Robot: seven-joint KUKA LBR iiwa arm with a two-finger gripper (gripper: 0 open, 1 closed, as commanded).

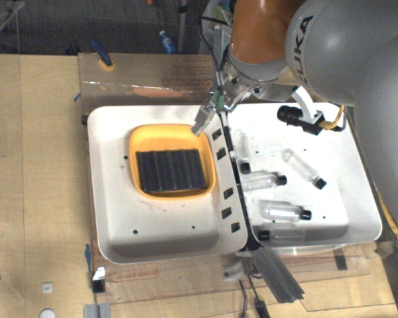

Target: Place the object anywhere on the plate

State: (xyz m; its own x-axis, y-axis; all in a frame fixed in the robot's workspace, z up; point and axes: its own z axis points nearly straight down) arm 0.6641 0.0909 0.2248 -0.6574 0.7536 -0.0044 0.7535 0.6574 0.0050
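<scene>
My gripper hangs over the yellow plate's upper right corner; I cannot tell whether it carries anything. Clear vials lie in the right bin. If I come down empty, nothing lands on the plate.

A robot lab, not a home.

A big grey robot arm leans over a wooden bench with two white bins. Wires, clamps and metal stands sit behind it.
</scene>
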